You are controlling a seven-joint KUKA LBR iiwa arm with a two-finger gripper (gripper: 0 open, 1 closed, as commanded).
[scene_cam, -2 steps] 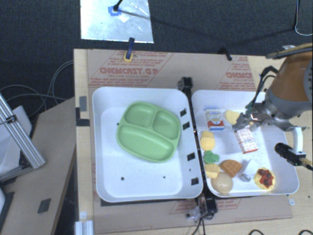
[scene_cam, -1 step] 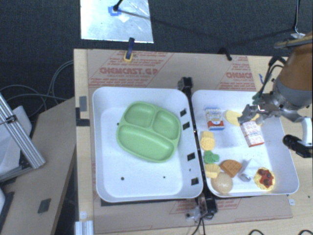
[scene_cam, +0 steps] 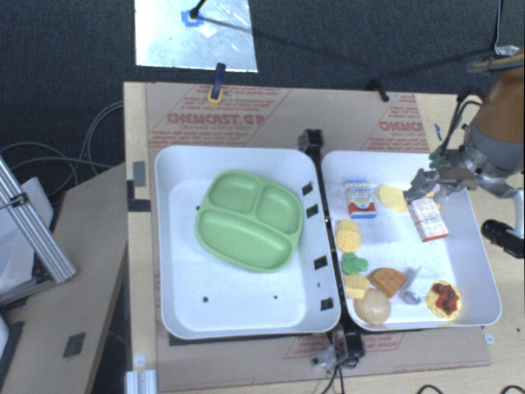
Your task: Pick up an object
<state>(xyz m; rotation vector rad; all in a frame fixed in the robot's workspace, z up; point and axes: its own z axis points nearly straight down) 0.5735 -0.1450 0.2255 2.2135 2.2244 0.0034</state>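
Hand: the hand [scene_cam: 430,182] hangs over the right bin's far right part, just above the packet; whether it grips anything, I cannot tell.
Arm: the arm [scene_cam: 499,130] reaches in from the right, orange band above the wrist.
Packet: a red-and-white packet [scene_cam: 428,219] lies tilted just below the hand, on the bin floor.
Lemon: a yellow piece [scene_cam: 393,197] sits just left of the hand.
Carton: a small carton [scene_cam: 360,200] lies left of that.
Right bin: the right bin [scene_cam: 476,253] also holds corn [scene_cam: 349,237], a green bit [scene_cam: 354,263], a waffle [scene_cam: 387,281], a pizza [scene_cam: 443,299] and a round bun [scene_cam: 373,307] along its near side.
Left bin: the left bin [scene_cam: 180,302] holds a green tray [scene_cam: 248,219], tilted.
Desk: the desk [scene_cam: 246,113] carries both bins, touching side by side.
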